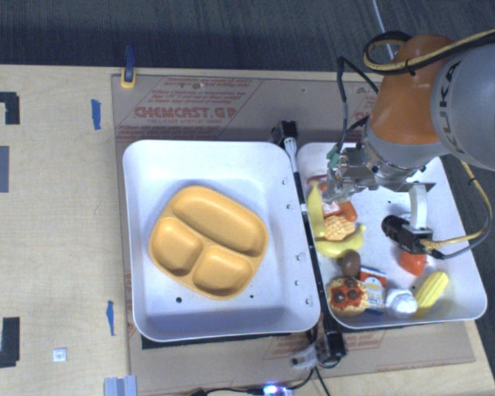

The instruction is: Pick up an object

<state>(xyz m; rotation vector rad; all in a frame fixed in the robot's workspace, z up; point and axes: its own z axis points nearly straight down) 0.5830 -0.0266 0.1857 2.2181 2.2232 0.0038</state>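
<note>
A yellow banana (319, 207) lay in the right bin (466, 299) along its left wall, its long axis running from the far side toward the near side, curving at its lower end toward the bin's middle. The gripper (340, 190) hung just beside it, over a waffle-textured orange piece (340, 221); how wide it stood could not be told. Nearer the camera sat a brown rounded item (349, 263), a small pizza-like disc (347, 295), a ribbed corn cob (431, 289) and an orange-red lump (412, 262). The left bin (148, 172) held a smooth yellow three-compartment tray (208, 239).
</note>
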